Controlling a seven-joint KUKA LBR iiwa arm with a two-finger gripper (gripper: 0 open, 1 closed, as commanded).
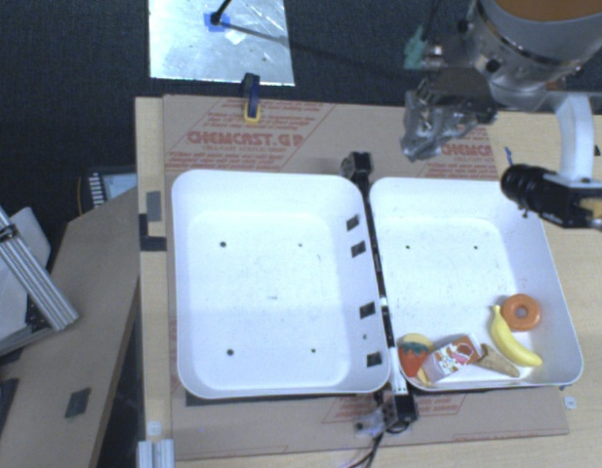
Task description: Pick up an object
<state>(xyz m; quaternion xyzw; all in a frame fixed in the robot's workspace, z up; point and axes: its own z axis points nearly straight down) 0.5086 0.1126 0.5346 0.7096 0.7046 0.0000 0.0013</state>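
**End effector raised beyond the right bin**

Taking the right bin as landmark, 4 objects are seen along its near edge: a red-orange fruit, a small packet, a banana and an orange ring. The end effector is seen beyond its far-left corner, nothing visibly gripped; its closure cannot be told.
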